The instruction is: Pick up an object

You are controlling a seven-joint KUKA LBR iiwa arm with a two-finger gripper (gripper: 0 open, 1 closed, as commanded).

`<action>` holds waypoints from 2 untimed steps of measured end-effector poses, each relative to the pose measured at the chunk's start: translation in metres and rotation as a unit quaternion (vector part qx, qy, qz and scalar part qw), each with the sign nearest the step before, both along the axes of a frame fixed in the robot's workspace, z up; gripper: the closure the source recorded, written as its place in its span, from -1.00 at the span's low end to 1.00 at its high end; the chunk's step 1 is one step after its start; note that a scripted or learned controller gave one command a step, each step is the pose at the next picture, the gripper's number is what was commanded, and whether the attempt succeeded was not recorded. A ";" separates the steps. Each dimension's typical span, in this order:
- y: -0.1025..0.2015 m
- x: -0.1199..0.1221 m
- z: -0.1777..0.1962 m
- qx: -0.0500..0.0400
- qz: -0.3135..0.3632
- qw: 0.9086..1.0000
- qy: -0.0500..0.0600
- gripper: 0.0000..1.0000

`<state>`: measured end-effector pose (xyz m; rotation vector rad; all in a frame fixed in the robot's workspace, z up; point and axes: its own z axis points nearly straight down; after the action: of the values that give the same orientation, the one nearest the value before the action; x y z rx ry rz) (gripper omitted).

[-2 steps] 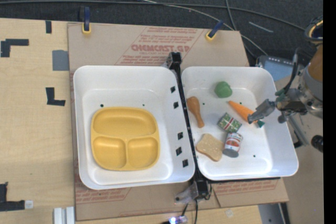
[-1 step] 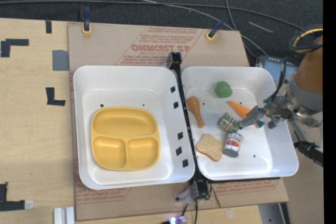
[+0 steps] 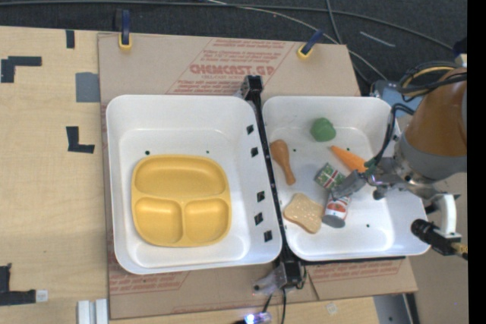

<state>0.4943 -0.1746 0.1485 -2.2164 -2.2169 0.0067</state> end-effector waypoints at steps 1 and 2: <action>-0.002 -0.005 -0.045 0.000 0.000 1.000 -0.001 -1.00; -0.001 -0.004 -0.033 0.000 0.001 1.000 -0.002 1.00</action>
<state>0.4904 -0.1759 0.1159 -2.2171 -2.2199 0.0019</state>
